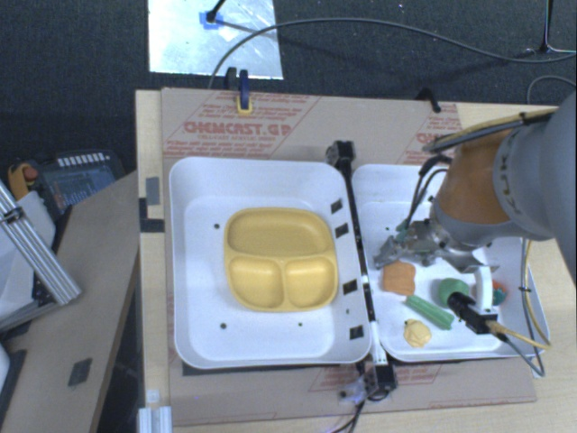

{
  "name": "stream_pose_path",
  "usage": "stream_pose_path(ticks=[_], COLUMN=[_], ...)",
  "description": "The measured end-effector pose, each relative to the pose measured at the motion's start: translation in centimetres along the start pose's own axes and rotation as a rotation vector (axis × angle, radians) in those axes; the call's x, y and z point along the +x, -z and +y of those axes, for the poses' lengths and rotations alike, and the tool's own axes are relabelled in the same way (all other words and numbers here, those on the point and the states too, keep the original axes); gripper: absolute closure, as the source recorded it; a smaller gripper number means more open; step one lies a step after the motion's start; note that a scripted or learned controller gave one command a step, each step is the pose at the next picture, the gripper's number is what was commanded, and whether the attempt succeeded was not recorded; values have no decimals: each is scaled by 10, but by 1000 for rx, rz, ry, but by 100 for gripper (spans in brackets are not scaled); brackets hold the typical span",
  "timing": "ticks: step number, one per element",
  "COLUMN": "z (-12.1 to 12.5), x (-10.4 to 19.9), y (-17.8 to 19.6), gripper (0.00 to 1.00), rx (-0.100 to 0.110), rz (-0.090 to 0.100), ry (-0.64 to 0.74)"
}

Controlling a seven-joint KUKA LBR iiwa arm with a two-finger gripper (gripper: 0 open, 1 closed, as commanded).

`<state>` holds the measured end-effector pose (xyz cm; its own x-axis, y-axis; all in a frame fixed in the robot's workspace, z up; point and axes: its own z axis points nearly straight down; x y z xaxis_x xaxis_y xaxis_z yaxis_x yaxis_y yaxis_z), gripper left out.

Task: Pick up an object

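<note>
My gripper [399, 249] hangs low in the right bin [383, 197], near its left side, with the grey arm and its orange band [473, 188] reaching in from the right. Just below the gripper lies an orange block [398, 279], close to or touching its tip; I cannot tell which. Lower down lie a long green piece [429, 312] and a small yellow object [416, 334]. A rounder green object [450, 289] sits to the right of the orange block, next to a white piece [485, 287].
The left bin [194, 242] holds a yellow three-compartment plate [279, 258]. A black divider strip [354, 242] runs between the bins. Cables [518, 332] trail along the right bin's lower right edge. Both bins rest on cardboard [270, 126].
</note>
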<state>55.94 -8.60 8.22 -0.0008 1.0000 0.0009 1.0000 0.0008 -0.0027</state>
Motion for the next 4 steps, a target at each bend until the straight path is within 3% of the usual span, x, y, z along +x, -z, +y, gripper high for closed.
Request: stream_pose_path(ticks=[1,4], z=[1,25], x=[-1,-4], y=[13,192], gripper=[100,100], rx=[-5,-11], rz=[-1,-2], ry=[-1,4])
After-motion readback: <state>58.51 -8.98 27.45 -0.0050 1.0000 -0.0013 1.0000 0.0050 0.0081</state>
